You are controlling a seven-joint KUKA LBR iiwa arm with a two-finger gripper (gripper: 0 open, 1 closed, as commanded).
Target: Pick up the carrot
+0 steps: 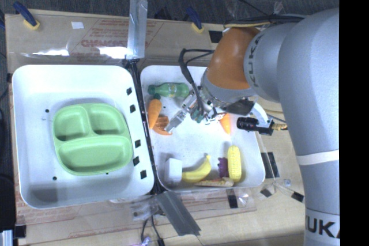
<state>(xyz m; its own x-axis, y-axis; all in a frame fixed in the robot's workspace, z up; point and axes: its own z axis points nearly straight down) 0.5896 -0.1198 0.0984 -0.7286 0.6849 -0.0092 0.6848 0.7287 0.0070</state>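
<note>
carrot at right bin's left wall | end effector just beside it, fingers parted, holding nothing

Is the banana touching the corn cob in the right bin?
Apart. The camera view shows the banana lying left of the corn, with a dark purple item and a strip of white bin floor between them.

There were two white bins, one green divided plate, one carrot, one green bottle, one banana, one corn cob and one white block.
</note>
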